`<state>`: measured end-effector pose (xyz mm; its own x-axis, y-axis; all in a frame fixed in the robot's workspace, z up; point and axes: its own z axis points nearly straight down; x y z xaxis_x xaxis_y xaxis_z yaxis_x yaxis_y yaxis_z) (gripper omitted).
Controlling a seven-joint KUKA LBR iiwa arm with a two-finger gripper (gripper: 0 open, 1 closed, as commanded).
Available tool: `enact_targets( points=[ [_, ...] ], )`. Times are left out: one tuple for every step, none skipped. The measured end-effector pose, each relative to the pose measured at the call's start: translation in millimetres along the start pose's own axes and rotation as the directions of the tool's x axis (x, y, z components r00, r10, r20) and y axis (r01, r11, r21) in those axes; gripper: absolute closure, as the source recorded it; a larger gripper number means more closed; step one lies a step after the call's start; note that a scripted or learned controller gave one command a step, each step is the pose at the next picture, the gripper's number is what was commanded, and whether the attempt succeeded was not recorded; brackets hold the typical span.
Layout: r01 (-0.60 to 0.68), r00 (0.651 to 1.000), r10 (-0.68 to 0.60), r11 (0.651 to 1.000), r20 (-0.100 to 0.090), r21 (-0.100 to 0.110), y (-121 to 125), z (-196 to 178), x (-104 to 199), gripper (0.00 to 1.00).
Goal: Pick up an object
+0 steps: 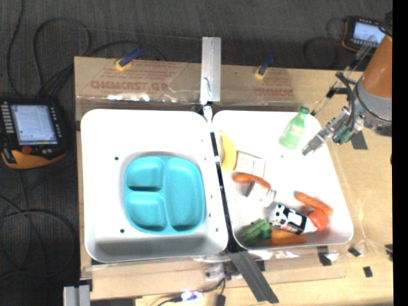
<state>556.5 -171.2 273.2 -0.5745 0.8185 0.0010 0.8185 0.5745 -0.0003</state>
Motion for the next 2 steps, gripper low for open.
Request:
enact_targets(
  points=[
    [0.193, 0.981, -0.193, 0.981, -0.001, 0.000, 116.8, 72.5, 37.2, 1.00],
    [0.383, 0.924, -0.383, 0.924, 0.002, 0.001, 106.7, 45.0, -1.2, 1.00]
  ],
)
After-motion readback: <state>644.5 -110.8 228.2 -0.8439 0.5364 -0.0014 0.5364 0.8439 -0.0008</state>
